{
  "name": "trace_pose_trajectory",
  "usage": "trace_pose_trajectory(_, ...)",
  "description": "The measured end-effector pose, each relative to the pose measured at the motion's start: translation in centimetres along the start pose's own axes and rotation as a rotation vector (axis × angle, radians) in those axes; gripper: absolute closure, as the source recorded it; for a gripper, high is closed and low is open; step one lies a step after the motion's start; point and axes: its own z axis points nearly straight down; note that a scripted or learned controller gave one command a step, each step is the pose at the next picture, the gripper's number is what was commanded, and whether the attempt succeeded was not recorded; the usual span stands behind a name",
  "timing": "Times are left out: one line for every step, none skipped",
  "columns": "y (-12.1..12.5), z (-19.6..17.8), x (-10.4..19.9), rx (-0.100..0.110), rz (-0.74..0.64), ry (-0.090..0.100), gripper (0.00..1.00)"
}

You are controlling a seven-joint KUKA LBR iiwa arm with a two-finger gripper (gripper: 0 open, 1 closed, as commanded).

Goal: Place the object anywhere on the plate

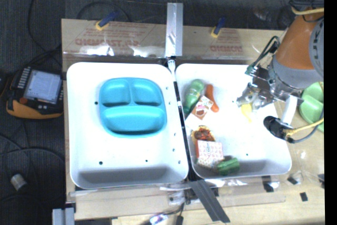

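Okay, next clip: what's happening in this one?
A grey arm with an orange band reaches in from the right, its gripper low over the right bin, where a small yellow object sits just below it. Whether that object is held cannot be told. Other items lie along that bin's left side: a green bottle-like thing, an orange piece and some packets. The blue divided plate sits in the left bin with nothing on it yet.
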Motion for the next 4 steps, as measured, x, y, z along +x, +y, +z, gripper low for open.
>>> trace_pose_trajectory(-1.2,-5.6,-3.2,0.001,0.235,0.004,1.00)
trace_pose_trajectory(-1.4,-3.6,5.2,0.004,0.288,0.003,1.00)
trace_pose_trajectory(-3.5,3.9,11.8,0.006,0.125,0.005,1.00)
trace_pose_trajectory(-1.0,0.1,19.8,0.002,0.004,0.004,1.00)
